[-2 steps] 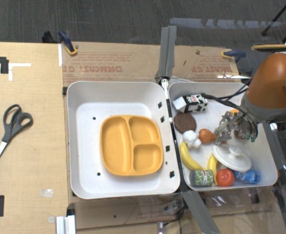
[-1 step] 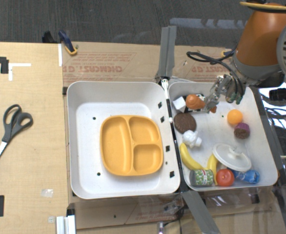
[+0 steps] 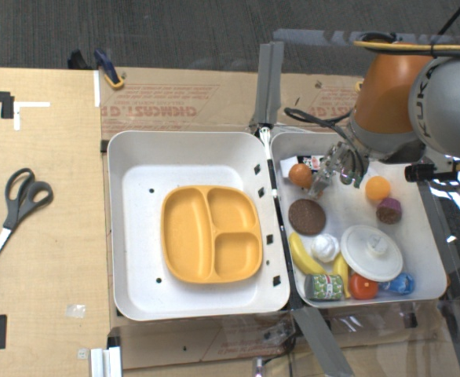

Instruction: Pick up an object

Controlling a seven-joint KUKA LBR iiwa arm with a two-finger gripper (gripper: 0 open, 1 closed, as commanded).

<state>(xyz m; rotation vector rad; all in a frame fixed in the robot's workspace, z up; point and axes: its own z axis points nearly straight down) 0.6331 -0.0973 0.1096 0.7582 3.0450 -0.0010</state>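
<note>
- Near edge of the right bin point(image 3: 428, 234): a green can point(image 3: 323, 287), a red tomato-like piece point(image 3: 363, 287) and a blue item point(image 3: 401, 284), partly hidden under a white lid point(image 3: 371, 251).
- Mid-bin: a banana point(image 3: 302, 254), a brown disc point(image 3: 307, 216), a purple ball point(image 3: 388, 210), an orange ball point(image 3: 377, 188).
- Far corner: the gripper point(image 3: 334, 173) hangs beside an orange-brown object point(image 3: 300, 173); whether it is clenched, cannot tell.
- The left bin point(image 3: 128, 234) holds a yellow divided plate point(image 3: 211, 233).
- Scissors point(image 3: 14, 210) lie on the counter point(image 3: 41, 148), cardboard beyond.
</note>
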